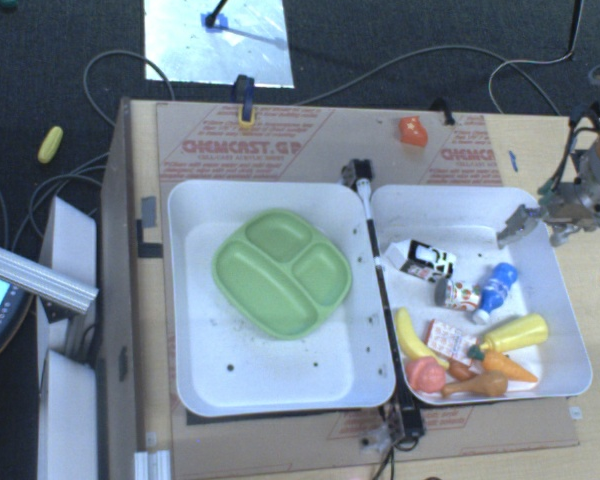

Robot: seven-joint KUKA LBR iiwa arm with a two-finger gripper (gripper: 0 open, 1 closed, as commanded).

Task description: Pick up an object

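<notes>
So the stuff to grab is all piled in the right bin (540, 388), mostly toward its lower half in the frame. We see a yellow bottle (514, 333) lying on its side near the lower right, with a carrot (507, 365) just below it and another orange piece (477, 386) along the bin's bottom edge. A banana (410, 334) lies at the lower left of that bin, with a pink round thing (427, 374) just below it and a small red-and-white packet (449, 339) between the banana and the bottle. Further up there's a blue-and-white bottle (496, 288), a little can (458, 295) right beside it, and a black-and-white toy (426, 260) nearer the divider.

The gripper (525, 221) sits at the right side of the frame, over the upper right corner of the right bin, well apart from the pile. We can't tell how far open it is from here, and we see nothing in its grasp.

The left bin (195, 368) has a green divided plate (282, 272) sitting in the middle. Both bins rest on a cardboard sheet (280, 138) on the table (580, 258). Up top there's an orange object (412, 131) on the cardboard, a clamp (245, 98) at its upper edge, and a yellow thing (50, 144) on the dark floor at far left.
</notes>
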